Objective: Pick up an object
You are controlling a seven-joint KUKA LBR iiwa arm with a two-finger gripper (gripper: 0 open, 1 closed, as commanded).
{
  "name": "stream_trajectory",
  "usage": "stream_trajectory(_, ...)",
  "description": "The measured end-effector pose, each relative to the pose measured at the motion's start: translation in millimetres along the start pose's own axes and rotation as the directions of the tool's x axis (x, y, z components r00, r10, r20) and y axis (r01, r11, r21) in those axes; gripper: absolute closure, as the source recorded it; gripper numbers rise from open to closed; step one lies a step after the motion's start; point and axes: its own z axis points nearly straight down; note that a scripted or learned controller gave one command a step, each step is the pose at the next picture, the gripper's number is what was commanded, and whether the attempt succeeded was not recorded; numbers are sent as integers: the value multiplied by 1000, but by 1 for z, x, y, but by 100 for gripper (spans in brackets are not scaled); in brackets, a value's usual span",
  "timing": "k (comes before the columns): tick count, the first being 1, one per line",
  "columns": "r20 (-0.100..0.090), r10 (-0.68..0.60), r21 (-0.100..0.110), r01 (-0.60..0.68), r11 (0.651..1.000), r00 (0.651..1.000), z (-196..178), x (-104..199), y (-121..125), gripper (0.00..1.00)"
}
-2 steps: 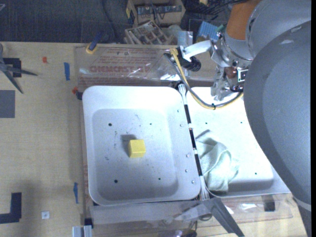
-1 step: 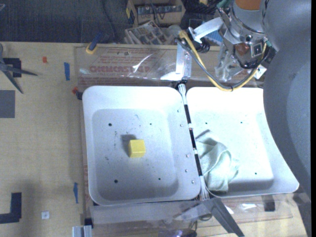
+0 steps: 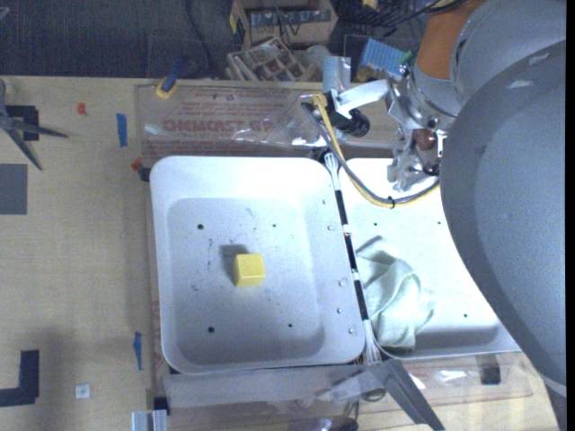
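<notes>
Jaws: state cannot tell; gripper [image 3: 415, 164] small and blurred, hanging over far edge of right bin [image 3: 467, 326], nothing seen in its grasp. Grey arm [image 3: 517, 187] covers much of right side, orange band [image 3: 440, 39] at far right. Yellow block [image 3: 249, 269] lies near middle of left bin [image 3: 180, 187], well apart from gripper. Crumpled white cloth [image 3: 395, 299] lies in right bin, against divider between bins. Yellow cable [image 3: 359, 182] loops over far edge near gripper.

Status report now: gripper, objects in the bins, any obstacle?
Gripper above right bin's far end, nothing visibly held. Yellow block alone in left bin. White cloth in right bin. Nothing on the block.
</notes>
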Motion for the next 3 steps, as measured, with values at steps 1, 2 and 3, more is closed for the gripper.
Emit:
stream_trajectory(1,-2,-11,-2,11,1000,1000,-79,-67,-4,100)
stream_trajectory(2,-4,-7,-3,7,1000,1000,-88,-67,-2,100)
stream_trajectory(3,-5,-4,-4,4,1000,1000,-98,-66,0,100)
